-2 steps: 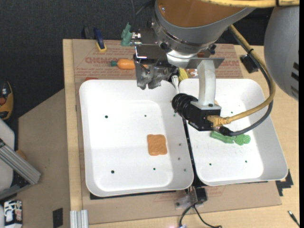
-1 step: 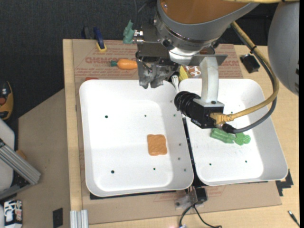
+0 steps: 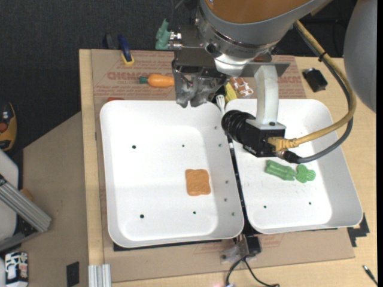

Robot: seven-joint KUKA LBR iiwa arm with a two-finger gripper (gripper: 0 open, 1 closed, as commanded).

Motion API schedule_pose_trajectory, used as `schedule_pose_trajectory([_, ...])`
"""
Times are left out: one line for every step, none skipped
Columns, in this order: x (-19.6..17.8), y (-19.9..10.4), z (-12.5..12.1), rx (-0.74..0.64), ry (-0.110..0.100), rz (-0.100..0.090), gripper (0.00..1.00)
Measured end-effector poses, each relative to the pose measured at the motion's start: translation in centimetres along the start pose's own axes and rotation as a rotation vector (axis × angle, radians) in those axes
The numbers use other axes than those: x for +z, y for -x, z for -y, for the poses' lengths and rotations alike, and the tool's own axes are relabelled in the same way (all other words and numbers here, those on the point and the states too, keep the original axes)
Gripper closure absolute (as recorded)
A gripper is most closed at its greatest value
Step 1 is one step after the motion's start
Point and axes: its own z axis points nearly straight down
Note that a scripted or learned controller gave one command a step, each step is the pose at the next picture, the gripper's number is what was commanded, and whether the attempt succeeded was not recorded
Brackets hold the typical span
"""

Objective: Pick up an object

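Looming closest to the lens was the arm (image 3: 263,11), its orange band broad across the top of the view. Below it hung a black cylindrical unit (image 3: 251,135) on a white bracket, trailing a yellow cable over the seam between the two bins.

Lower again, the gripper (image 3: 194,93) sat over the far edge of the bin on the view's left (image 3: 116,160), near that bin's far right corner. Whether it was apart or together could not be told from this angle, and nothing was seen held in it. By my reading, the pick had not been achieved: every candidate lay flat on a surface, so the approach, the closing and the lift all remained to be done.

On the bench level, the left-hand bin held a single orange-brown square piece (image 3: 197,182), resting towards its near right part, well apart from the gripper. The bin on the view's right (image 3: 326,190) held a green lumpy piece (image 3: 290,171) about midway across its floor.

Beyond the bins, on the cardboard sheet (image 3: 96,100), lay a small orange carrot-like toy (image 3: 158,81) just beside the gripper, outside either bin. Farther still, a blue and yellow clamp (image 3: 125,51) gripped the sheet's far edge.
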Motion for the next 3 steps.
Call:
schedule_pose_trajectory([-1.0, -0.1, 0.0, -0.001, 0.002, -0.001, 1.00])
schedule_pose_trajectory([-2.1, -0.2, -0.1, -0.003, 0.004, -0.002, 1.00])
schedule_pose_trajectory([-3.1, -0.2, -0.1, -0.004, 0.007, -0.003, 1.00])
